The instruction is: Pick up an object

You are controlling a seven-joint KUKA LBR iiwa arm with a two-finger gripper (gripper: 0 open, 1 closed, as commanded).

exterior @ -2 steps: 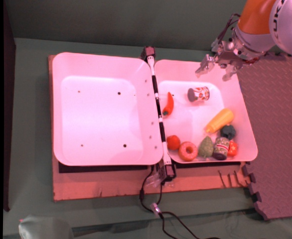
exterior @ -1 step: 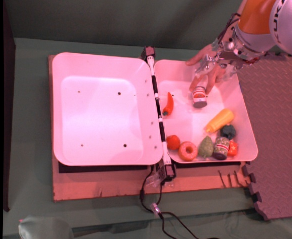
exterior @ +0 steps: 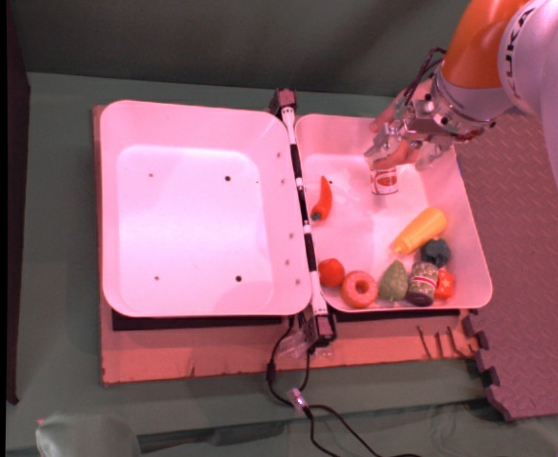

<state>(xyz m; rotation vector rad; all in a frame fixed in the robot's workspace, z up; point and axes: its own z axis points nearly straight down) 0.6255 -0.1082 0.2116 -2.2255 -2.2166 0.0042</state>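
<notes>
My gripper (exterior: pixel 389 157) hangs over the far part of the right bin (exterior: pixel 350 141), reaching in from the upper right. Directly beneath it stands a small can (exterior: pixel 385 182) with a red label, its top hidden by the gripper. Whether the can is gripped I cannot tell. Further toys lie in the same bin: a red chilli pepper (exterior: pixel 323 199) by the divider, a yellow bottle (exterior: pixel 418 230), and a dark blue-green lump (exterior: pixel 437 250).
Along the right bin's near edge lie a red tomato (exterior: pixel 330 272), a doughnut (exterior: pixel 359 288), a green cone-shaped toy (exterior: pixel 393 282), a dark jar (exterior: pixel 423 285) and an orange-red piece (exterior: pixel 445 284). The left bin (exterior: pixel 193 217) adjoins across a black-and-white divider (exterior: pixel 303 217). Cables (exterior: pixel 298 388) trail off the front.
</notes>
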